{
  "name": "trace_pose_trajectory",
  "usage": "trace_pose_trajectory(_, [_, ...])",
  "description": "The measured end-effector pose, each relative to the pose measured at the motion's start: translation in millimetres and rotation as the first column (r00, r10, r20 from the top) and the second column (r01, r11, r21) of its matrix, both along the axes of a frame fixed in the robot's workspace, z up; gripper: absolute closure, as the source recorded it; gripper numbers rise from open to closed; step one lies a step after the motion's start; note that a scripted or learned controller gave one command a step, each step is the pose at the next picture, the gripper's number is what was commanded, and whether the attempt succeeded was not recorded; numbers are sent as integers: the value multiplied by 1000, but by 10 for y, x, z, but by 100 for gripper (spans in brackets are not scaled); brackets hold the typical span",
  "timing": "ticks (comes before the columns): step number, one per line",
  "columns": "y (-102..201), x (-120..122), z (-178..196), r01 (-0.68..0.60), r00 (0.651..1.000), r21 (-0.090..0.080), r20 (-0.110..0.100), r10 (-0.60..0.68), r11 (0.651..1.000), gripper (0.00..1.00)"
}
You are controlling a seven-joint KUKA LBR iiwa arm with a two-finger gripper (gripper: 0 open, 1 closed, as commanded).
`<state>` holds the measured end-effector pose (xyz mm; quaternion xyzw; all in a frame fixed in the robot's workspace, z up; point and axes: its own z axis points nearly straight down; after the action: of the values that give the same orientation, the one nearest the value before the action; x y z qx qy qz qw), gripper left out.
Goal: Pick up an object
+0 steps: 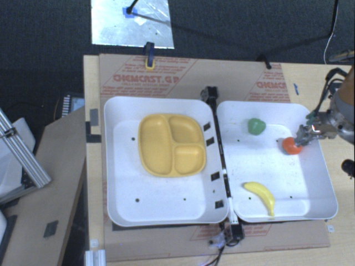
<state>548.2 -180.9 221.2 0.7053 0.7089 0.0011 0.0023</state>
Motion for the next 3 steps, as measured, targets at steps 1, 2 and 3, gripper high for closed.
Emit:
trace_pose_trajectory(1, [477,110,-44,-5,1000,3,-2,5,1000,100])
trace_pose_trajectory(2, [1057,110,63,-6,1000,3,-2,6,1000,100])
trace_pose_trajectory(3, [1606,165,161,-6,1000,4,-2,6,1000,100])
